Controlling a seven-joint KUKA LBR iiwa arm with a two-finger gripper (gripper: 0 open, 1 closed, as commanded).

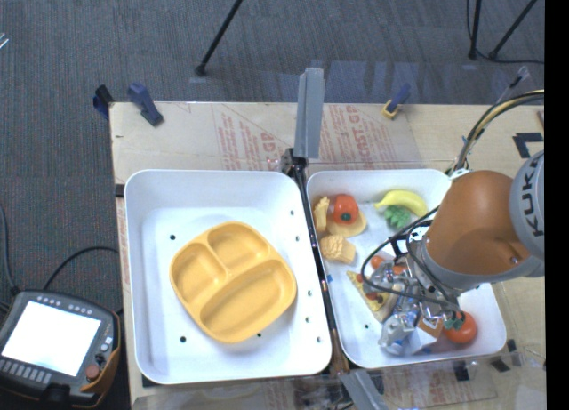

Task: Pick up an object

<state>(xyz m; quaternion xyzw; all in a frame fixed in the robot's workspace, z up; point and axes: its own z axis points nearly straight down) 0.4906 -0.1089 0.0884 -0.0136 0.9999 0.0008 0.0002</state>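
While lowered into the near corner of the right bin (373, 171), reaches in from the right: 1 grey arm with an orange band (476, 221) above the wrist. Hides most of the gripper (416, 314) under that band and a tangle of black cables (391, 261); cannot tell whether released or clenched, nor whether anything is grasped.

Crowded just around the gripper: a silvery crumpled packet (398, 335) toward the near rim, a red toy tomato (459, 329) just beside it to the right, and a toy pizza slice (367, 291) to the left. Likely 1 of these 3 as the object to pick, all low in the bin and close together. Farther back, well apart from the gripper: a toy banana (400, 198), a red-orange fruit piece (345, 210) and a yellow corn-like piece (337, 248). In the left bin (142, 221), just 1 divided yellow plate (233, 281).

Judged risks from here:
- Closing on 2 neighbours at once, given how tightly packet and tomato sit, then dropping both on the lift.
- Nudging the round tomato so that it rolls clear instead of being caught.
- Crushing or slipping off the crumpled packet, with no firm edge to pinch.
- Pinning an item against the nearby bin wall or corner, leaving no room to close around it.
- Snagging a loose cable loop on the toys.
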